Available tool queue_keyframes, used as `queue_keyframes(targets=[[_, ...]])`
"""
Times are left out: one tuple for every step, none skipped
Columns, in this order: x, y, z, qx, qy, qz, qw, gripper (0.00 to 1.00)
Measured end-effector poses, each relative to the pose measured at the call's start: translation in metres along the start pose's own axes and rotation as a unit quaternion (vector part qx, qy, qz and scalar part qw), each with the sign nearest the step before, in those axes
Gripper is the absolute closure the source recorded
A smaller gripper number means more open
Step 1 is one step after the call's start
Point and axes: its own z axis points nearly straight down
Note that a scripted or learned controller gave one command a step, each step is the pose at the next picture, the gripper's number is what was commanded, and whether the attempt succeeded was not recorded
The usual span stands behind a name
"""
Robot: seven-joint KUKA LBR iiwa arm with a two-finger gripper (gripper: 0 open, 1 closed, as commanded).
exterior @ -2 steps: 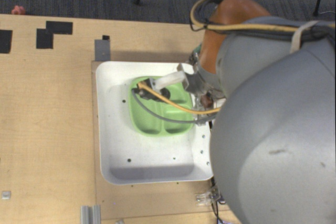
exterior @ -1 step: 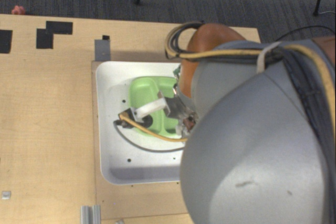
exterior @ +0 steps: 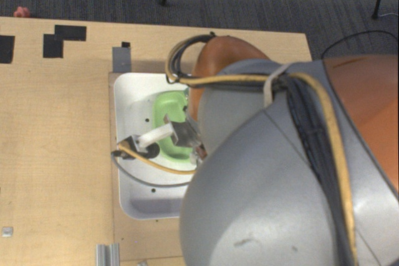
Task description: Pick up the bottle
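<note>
Bottle low in the bin, grip unclear

Green plastic bottle [exterior: 167,128] lay in the white bin [exterior: 128,96], partly under the gripper [exterior: 181,133]. You would have judged it light, smooth, slippery; take its 1 narrow white neck. Grip state: could not tell.

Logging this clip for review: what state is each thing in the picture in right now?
bottle: green, lying in the white bin, partly hidden by the arm.
gripper: down inside the bin, over the bottle; a grasp cannot be confirmed.
bin: sitting on the bench, arm covering its right part.
cable: yellow, looping across the bin.
</note>
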Motion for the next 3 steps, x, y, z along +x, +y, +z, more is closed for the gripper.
queue_keyframes(targets=[[0.007,0.064,-0.040,-0.001,0.000,-0.048,0.9988,1.00],[-0.038,0.120,-0.092,-0.001,0.000,-0.005,1.0000,1.00],[-0.028,0.085,-0.050,0.000,-0.001,-0.156,0.9878,1.00]])
